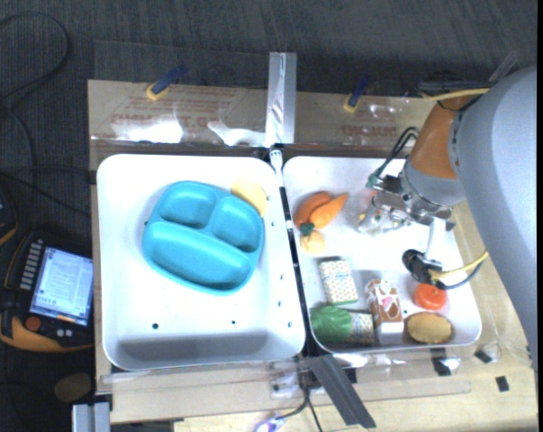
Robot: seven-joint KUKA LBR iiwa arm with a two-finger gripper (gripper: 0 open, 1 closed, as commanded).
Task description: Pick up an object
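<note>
My gripper (383, 212) hangs low over the upper middle of the right bin (465, 268), below the orange wrist band (433, 148). Left of it lies an orange toy carrot (318, 208), with a small yellow piece (312, 238) just beneath the carrot. Nothing shows between the gripper's tips. Along the bin's near side sit a patterned box (338, 281), a green item (333, 320), a small red-and-white carton (384, 301), a brown bun-like item (429, 328) and a red-orange round item (430, 297).
The left bin (118, 322) holds a blue divided plate (203, 234) and a yellow piece (250, 193) at its far right corner. A black cable loop (417, 262) dangles from the arm over the right bin. A handheld pendant (50, 291) lies on the floor at left.
</note>
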